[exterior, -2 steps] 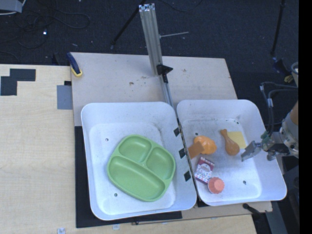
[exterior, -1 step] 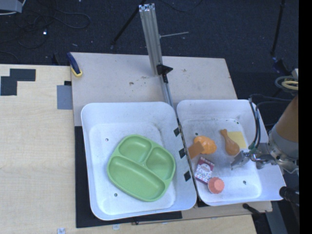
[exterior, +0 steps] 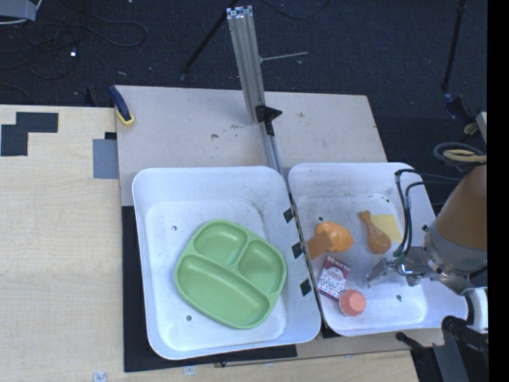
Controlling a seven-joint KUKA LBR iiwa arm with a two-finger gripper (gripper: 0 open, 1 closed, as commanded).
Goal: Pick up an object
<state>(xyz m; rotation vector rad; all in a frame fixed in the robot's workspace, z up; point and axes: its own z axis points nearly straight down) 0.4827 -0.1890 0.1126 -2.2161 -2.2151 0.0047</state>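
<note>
Left white bin (exterior: 159, 213): green three-compartment plastic plate (exterior: 231, 274) lying flat. Right white bin (exterior: 350, 181): orange cup-like toy (exterior: 330, 237) near the divider; red-and-white packet (exterior: 332, 277) just below; small red round lid (exterior: 351, 302) beside the packet; tan drumstick-shaped piece (exterior: 373, 231) overlapping a yellow flat square (exterior: 387, 226). Metal fingers (exterior: 385, 270) spread apart, gripping nothing, just right of packet and lid, below the drumstick.

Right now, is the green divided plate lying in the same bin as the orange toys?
No, the green divided plate lies in the left white bin, while the orange toys lie in the right bin.
</note>
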